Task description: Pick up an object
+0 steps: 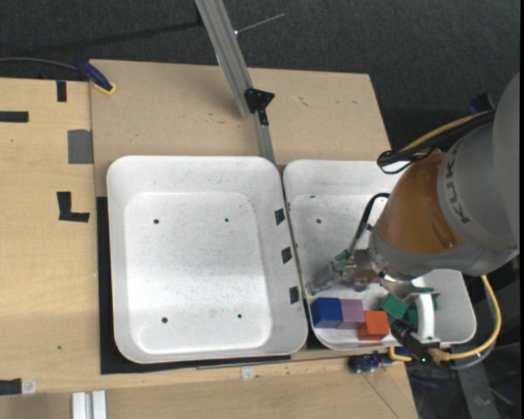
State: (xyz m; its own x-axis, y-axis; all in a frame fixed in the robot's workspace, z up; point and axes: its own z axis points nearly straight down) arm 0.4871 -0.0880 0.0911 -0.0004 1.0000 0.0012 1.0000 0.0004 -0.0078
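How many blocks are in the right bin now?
4: blue block, purple block, orange block, green block, clustered at the bin's near edge. The arm may hide more.

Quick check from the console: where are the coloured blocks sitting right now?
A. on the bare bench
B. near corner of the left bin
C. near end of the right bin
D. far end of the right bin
C: the blue block, purple block, orange block and green block cluster at the near end of the right bin.

Just below my gripper [354, 273] sat a blue block [327, 312], a lilac block [353, 309], an orange block [375, 324] and a green block [395, 306], in the white bin [332, 182].
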